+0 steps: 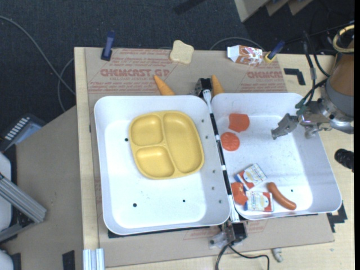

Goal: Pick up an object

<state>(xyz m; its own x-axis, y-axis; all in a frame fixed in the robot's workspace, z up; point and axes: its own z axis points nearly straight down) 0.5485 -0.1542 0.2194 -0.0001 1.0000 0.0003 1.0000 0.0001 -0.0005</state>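
- Yellow three-compartment plastic plate (166, 144) sits in the left white bin (112, 201).
- Right white bin (320, 167): two red round pieces (230, 141), small printed packets (253, 187), orange-red sausage (280, 196).
- Two-finger gripper (286, 126) hovers, holding nothing; finger spread unreadable.
- Best approach: descend centred on an isolated piece, clear of walls.

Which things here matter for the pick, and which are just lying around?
Job: pincer; right bin holding tomato slices, sausage, small cartons.
Lying about: yellow divided plate in left bin; bread slice, carrot, milk carton on the board.
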